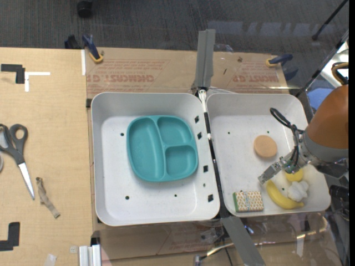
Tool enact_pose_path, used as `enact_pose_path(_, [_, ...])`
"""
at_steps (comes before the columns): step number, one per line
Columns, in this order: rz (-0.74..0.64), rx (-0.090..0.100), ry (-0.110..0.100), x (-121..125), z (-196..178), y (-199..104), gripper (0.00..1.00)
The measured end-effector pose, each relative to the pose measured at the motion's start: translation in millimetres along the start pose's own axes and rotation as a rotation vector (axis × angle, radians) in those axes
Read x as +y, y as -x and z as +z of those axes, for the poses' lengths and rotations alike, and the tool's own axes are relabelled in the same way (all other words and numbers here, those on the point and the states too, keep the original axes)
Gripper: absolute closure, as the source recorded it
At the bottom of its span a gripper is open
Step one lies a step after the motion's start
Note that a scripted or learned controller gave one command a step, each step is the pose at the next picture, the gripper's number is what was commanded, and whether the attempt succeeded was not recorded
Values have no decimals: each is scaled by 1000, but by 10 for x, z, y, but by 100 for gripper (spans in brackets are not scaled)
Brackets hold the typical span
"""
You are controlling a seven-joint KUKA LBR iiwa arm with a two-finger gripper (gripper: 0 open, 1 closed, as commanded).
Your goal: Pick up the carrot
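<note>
My gripper hangs low in the right bin, beside the banana; how it stands I cannot tell. I cannot pick out the carrot. I judge I'm searching: next, locate it before descending.

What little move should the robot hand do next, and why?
Probably rise a little. The gripper sits low in the right white bin, crowded against the curved yellow banana and a lumpy white object, covering what lies underneath; rising would uncover its target.
</note>
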State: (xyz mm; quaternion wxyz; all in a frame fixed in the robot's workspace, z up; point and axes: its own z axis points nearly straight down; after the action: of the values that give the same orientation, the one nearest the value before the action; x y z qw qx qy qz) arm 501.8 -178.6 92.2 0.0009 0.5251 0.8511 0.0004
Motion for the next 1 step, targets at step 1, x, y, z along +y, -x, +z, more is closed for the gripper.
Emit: enact_pose_path(1, [79, 0, -1, 134, -265, 556, 0])
